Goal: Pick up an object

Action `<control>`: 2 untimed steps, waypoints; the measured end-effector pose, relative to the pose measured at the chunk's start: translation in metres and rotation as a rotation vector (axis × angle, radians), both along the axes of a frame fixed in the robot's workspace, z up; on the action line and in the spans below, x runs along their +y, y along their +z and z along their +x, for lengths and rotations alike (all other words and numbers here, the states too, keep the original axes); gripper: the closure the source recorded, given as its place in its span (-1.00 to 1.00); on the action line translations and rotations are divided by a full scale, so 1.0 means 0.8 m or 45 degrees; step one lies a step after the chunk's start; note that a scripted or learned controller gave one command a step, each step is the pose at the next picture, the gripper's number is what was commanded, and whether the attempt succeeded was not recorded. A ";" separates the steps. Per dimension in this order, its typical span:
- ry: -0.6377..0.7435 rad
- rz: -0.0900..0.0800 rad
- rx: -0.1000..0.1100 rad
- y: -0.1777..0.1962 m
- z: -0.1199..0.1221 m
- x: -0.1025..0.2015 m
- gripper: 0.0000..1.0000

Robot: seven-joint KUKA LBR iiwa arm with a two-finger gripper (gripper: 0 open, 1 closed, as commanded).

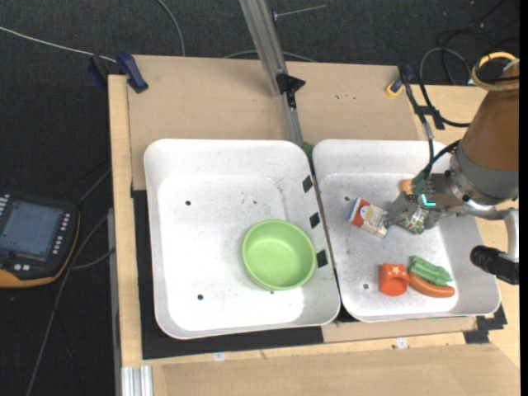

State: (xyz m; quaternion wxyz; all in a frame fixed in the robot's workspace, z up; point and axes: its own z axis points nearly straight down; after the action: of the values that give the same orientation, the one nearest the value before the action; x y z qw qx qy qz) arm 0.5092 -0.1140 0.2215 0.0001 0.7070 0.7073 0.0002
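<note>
In the right bin (363,299) lie a small white and red carton (367,217), a red toy piece with a star (394,278), and a green and orange toy vegetable (431,276). My gripper (410,218) is low inside this bin, just right of the carton and close to touching it. The wrist hides the fingertips, so contact with the carton is unclear. A green bowl (279,255) sits upright in the left bin (177,221), near its right wall.
A metal pole (268,35) slants down from the top to the gap between the bins. Blue clamps (130,71) sit at the bench's back corners. A handheld pendant (33,238) lies on the floor at the left.
</note>
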 end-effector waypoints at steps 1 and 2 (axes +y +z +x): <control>0.000 0.000 0.000 0.000 0.000 0.000 -1.00; -0.001 0.001 0.008 -0.078 -0.002 -0.002 -1.00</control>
State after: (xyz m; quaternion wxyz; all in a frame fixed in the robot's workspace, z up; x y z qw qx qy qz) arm 0.5074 -0.1154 0.1591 -0.0023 0.7071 0.7071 -0.0016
